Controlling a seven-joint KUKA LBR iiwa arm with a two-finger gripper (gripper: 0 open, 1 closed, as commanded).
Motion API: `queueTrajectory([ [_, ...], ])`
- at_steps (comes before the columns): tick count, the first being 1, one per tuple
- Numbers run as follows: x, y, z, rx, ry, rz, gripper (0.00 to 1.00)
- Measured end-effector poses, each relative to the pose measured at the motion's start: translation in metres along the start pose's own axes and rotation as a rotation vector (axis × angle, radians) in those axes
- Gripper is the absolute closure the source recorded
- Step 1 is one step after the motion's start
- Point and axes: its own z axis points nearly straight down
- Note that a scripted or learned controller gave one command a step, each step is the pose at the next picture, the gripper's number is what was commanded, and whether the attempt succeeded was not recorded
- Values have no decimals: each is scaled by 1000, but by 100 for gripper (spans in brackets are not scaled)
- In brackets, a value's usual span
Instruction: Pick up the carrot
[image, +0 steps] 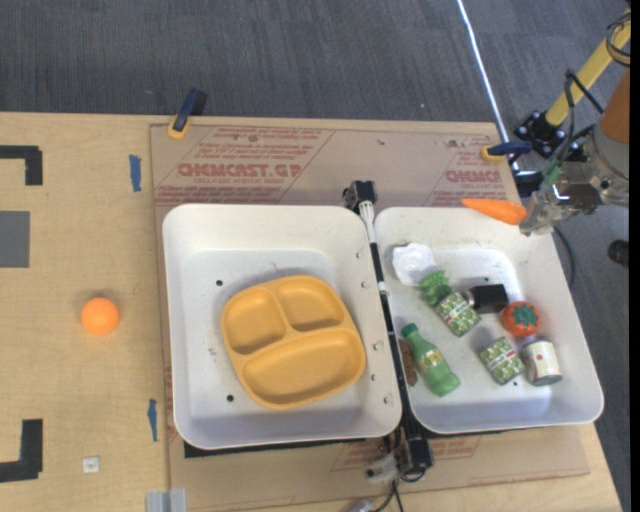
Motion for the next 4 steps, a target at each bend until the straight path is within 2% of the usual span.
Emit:
queueTrajectory([
  [1, -25, -5, 15, 5, 1, 220, 100],
  [2, -14, 21, 21, 3, 0, 460, 100],
  [3, 52, 35, 27, 5, 1, 855, 100],
  [4, 187, 5, 21, 11, 0, 1102, 100],
])
